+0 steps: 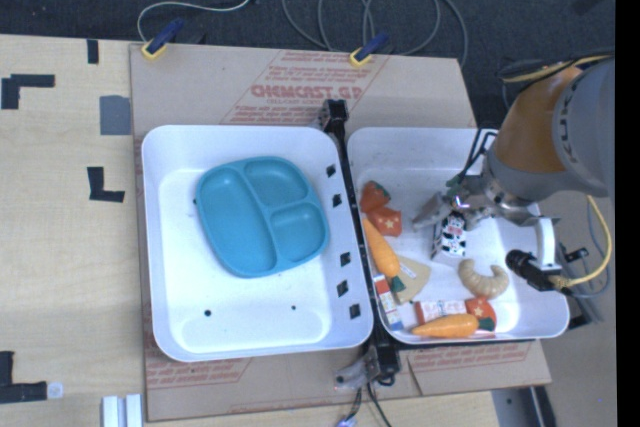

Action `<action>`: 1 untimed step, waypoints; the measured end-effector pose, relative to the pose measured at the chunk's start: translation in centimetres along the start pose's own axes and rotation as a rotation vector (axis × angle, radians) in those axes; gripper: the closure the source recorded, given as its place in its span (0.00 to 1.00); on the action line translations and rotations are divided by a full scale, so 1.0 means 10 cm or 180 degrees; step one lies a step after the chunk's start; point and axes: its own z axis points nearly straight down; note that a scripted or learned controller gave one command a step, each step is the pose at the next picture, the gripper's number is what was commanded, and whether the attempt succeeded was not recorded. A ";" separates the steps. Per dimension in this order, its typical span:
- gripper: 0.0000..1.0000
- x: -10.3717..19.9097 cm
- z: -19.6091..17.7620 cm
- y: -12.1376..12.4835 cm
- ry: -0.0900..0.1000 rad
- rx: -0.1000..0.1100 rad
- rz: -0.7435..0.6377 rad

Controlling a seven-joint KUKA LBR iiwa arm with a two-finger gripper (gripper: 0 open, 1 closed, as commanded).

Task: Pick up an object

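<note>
Orange plastic carrot (pixel 446 325) at right bin's near wall: light, rigid, slick; pinch mid-body. Claw (pixel 455 215) over black-and-white cow figure (pixel 453 235); opening — cannot tell.

A single fixed camera looks down at a slant from above the bench (pixel 60 215), taking in both white bins (pixel 155 215) from moderate height.

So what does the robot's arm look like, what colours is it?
The big rounded robot arm is smooth grey with a wide orange band above its wrist. At its end is a small dark metal gripper with silvery parts. A thin yellow cable loops beside it, next to a black and white fitting.
</note>
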 end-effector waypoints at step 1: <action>1.00 0.00 -0.10 0.01 -0.0007 -0.0009 0.0000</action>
